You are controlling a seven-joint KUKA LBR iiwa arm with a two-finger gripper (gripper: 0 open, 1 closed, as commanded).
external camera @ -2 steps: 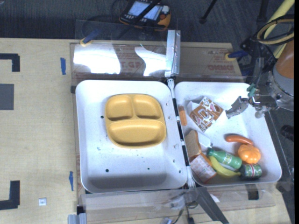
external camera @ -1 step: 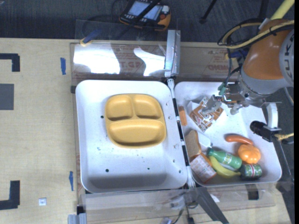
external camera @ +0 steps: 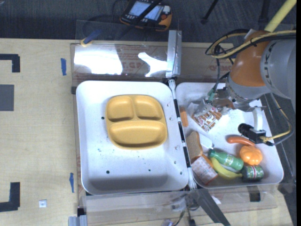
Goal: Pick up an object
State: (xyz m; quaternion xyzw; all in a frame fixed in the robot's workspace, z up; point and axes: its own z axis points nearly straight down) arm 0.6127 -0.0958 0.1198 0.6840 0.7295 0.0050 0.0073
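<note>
My gripper (external camera: 214,98) hangs low over the far part of the right bin (external camera: 275,171), under the orange-banded wrist (external camera: 248,69). Directly beside and below it lies a crinkled red-and-white snack packet (external camera: 207,117), and I cannot tell whether the two touch. Further toward the front of that bin lie a red-orange pepper (external camera: 240,140), an orange fruit (external camera: 250,156), a green bottle (external camera: 227,158), a yellow banana (external camera: 225,170), a green-and-red can (external camera: 253,173), a brown bread slice (external camera: 194,144) and a pinkish wrapped item (external camera: 203,169).
A yellow divided plate (external camera: 136,120) sits in the left bin (external camera: 89,140). A thin orange piece (external camera: 183,119) lies by the wall between the bins. The arm's grey body covers the right bin's far right corner.
</note>
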